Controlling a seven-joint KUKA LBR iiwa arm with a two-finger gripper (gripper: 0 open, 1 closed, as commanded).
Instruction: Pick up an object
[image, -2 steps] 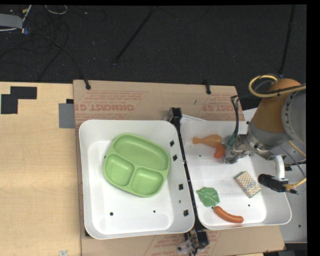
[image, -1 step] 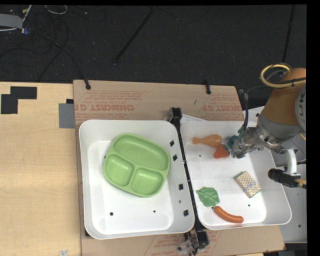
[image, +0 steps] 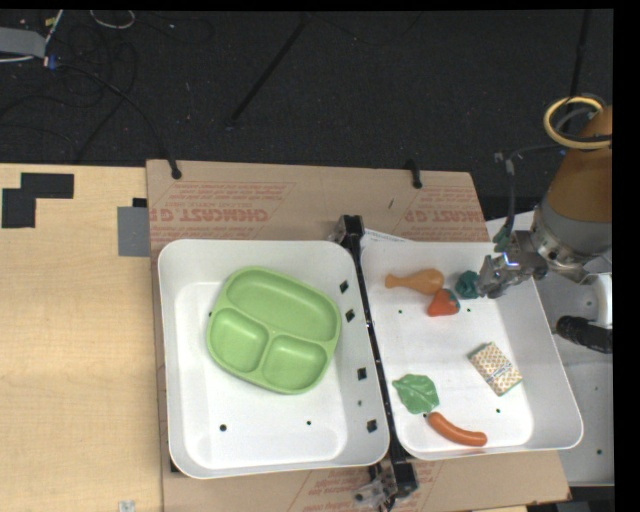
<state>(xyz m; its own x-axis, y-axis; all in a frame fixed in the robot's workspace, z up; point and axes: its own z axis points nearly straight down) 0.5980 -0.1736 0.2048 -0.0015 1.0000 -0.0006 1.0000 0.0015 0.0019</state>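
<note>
Seen from above: two shallow white bins side by side on a cardboard-covered bench (image: 260, 200). Grey arm (image: 580, 200) with orange band reaching in from the right, wrist angled down and leftward over the right bin (image: 545, 330), near its upper right corner. Gripper (image: 492, 278) low, just beside a small teal object (image: 468, 286); open or closed, impossible to tell. Nearby in the right bin: orange drumstick toy (image: 418, 281), red piece (image: 443, 303), patterned block (image: 495, 367), green leaf (image: 414, 391), orange sausage (image: 457, 430). In the left bin (image: 190, 420): a green divided plate (image: 273, 329).
</note>
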